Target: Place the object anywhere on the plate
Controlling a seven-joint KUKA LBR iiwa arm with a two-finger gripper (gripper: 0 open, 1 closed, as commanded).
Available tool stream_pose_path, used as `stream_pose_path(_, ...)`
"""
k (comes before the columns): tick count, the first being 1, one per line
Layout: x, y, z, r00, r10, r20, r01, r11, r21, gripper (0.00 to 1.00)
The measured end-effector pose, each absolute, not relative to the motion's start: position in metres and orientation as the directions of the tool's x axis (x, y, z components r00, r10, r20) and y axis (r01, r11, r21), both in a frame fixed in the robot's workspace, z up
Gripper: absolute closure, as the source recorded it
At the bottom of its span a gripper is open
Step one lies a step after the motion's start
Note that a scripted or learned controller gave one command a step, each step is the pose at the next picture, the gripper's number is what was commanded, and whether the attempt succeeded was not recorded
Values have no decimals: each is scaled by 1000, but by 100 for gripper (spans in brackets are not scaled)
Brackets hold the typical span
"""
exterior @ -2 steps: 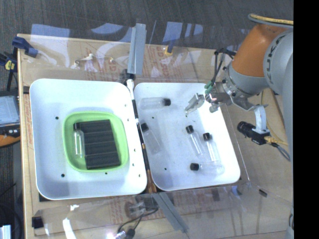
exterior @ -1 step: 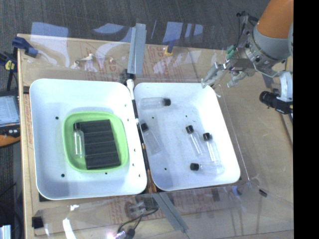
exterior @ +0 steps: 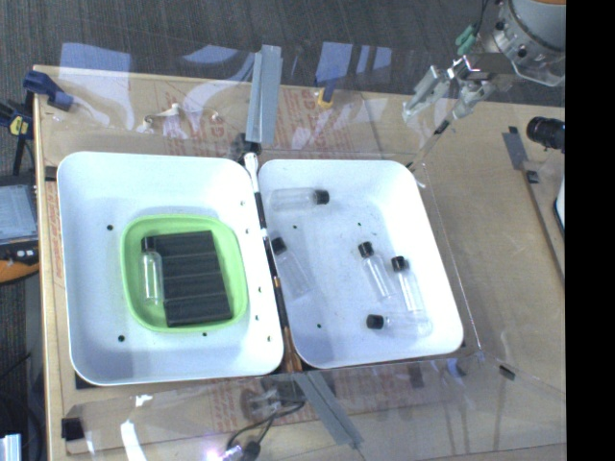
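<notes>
Gripper [exterior: 444, 99] hangs above the right bin's [exterior: 434, 221] far corner, fingers apart, empty; vials [exterior: 373, 268] look light, slick, breakable, likely to roll; grip mid-barrel; plate [exterior: 133, 248] waits left.

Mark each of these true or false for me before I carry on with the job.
1. The green plate sits in the left bin. True.
2. One vial already lies on the plate beside a black ridged block. True.
3. The end effector is down inside the right bin. False: it hangs above the bench beyond the far right corner of the right bin.
4. The end effector holds a vial. False: nothing shows between its fingers.
5. The right bin holds several clear vials with black caps, such as the one near its far edge. True.
</notes>
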State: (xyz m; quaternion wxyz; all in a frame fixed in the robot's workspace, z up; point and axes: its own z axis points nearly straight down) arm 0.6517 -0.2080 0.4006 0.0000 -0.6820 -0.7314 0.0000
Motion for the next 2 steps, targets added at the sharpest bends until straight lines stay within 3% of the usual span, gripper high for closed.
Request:
stream_pose_path(1,657,-109,305,171,985,0,985,-171,-6,0)
stream_pose_path(2,644,-177,294,203,979,0,979,-203,-6,0)
